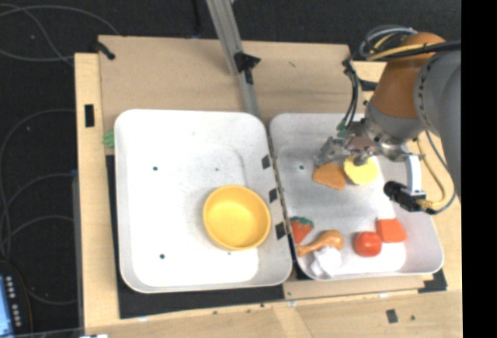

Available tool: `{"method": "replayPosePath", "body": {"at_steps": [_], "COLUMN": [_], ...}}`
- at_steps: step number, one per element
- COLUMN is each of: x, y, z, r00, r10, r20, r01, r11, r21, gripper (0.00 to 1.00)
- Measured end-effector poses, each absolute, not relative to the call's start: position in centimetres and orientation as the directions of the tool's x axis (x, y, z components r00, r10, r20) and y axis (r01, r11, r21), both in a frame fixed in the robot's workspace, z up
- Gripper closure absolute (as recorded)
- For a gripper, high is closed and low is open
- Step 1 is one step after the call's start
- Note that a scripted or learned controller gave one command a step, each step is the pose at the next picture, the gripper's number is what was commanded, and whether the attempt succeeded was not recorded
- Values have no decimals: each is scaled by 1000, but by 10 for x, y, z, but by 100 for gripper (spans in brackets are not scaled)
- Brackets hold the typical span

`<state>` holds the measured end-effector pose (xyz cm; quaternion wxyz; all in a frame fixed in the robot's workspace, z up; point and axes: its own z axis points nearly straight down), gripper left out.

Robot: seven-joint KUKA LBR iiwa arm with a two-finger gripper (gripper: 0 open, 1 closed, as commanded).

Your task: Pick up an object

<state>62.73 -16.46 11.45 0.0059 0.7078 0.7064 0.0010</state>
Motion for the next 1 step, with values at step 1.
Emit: {"method": "replayPosePath", "body": {"at_steps": [1], "x": [628], "y": [-166], "z": [126], "r00": [6], "r10": [1000], "r20": [-7], "r01": [1000], "r11": [-6], "r21": [15], "gripper": [100]}}
